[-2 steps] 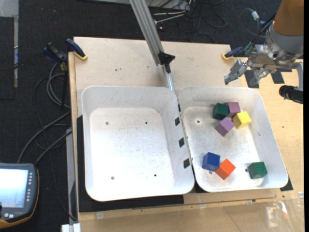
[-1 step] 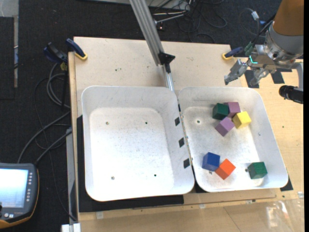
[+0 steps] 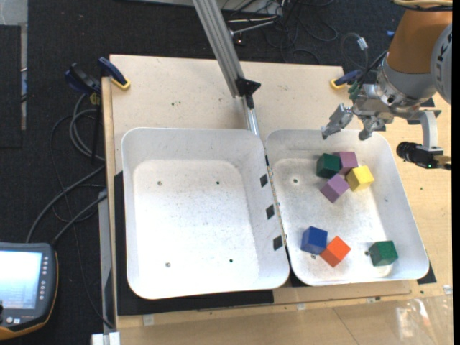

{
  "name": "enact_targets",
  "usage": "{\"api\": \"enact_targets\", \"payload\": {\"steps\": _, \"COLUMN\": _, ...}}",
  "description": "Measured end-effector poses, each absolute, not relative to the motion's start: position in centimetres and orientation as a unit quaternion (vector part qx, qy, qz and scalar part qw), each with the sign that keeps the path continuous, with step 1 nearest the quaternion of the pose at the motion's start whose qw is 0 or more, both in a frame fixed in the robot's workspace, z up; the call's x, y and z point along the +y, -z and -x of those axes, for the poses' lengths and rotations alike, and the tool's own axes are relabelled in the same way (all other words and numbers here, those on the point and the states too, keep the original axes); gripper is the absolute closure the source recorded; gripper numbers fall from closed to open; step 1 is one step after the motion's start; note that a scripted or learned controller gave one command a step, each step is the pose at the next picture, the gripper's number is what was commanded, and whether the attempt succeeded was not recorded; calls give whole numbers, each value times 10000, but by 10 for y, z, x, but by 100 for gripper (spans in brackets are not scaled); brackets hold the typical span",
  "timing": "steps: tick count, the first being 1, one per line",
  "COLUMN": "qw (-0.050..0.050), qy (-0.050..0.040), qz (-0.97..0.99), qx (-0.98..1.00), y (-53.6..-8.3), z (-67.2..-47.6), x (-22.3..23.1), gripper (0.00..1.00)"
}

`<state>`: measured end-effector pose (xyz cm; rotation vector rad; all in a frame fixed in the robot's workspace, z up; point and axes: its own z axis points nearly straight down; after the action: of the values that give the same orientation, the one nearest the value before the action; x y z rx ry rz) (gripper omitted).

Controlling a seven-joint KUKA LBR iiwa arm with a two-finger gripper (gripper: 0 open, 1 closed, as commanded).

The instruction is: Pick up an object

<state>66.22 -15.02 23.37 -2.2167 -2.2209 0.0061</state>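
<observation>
At the lower left corner sits a handheld screen point(image 3: 25, 286), with cables point(image 3: 72, 178) trailing up the left edge of the bench point(image 3: 180, 92). The left bin point(image 3: 136, 149) fills the middle of the frame. In the right bin point(image 3: 406, 221), a cluster lies toward the top — a dark green block point(image 3: 328, 165), two purple blocks point(image 3: 348, 159) point(image 3: 334, 187) and a yellow block point(image 3: 360, 177), touching or nearly so. Lower down, a blue block point(image 3: 314, 240) touches an orange block point(image 3: 335, 251), with a second green block point(image 3: 383, 253) near the bin's lower right corner. The gripper point(image 3: 355, 126) hangs at the upper right, above the bin's far rim — its jaws spread apart, holding nothing.
</observation>
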Motion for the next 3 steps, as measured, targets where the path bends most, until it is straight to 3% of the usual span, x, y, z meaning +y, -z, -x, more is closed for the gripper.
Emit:
{"api": "enact_targets", "payload": {"steps": 1, "qw": 26, "qy": -22, "qz": 7069, "qx": -7073, "y": -169, "z": -661, "x": -149, "gripper": 0}}
{"api": "enact_targets", "payload": {"steps": 2, "qw": -60, "qy": 30, "qz": 7068, "qx": -7074, "y": -126, "z": -666, "x": -148, "gripper": 0}}
{"api": "enact_targets", "payload": {"steps": 3, "qw": -78, "qy": 37, "qz": 7067, "qx": -7074, "y": -136, "z": -667, "x": -148, "gripper": 100}}
